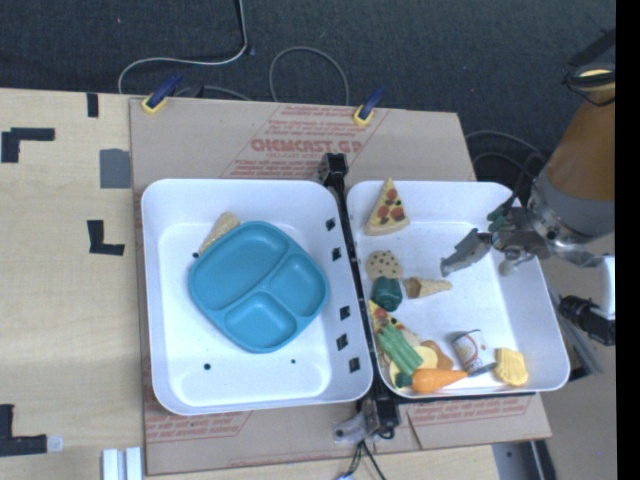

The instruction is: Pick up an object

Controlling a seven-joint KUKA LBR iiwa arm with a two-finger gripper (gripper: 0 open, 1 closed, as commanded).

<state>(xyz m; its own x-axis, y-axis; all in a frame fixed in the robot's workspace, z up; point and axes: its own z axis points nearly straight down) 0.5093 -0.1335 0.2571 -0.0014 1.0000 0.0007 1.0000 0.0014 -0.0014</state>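
My gripper (487, 258) hangs over the right part of the right bin (455, 196), open, with nothing between its fingers. Its left finger (458, 259) ends just above and to the right of a cream ice-cream cone (427, 287). Along the bin's left side lie a pizza slice (387, 208), a speckled cookie (382, 263) and a dark green round toy (388, 292). Near the front are green vegetables (400, 349), a carrot (438, 379), a small metal-and-red piece (467, 347) and a yellow toy (511, 366).
The left bin (165, 368) holds a blue divided plate (260, 284) with a tan wedge (218, 231) tucked under its far-left edge. A black divider (347, 268) runs between the bins. The arm's orange band (590, 148) rises at the right.
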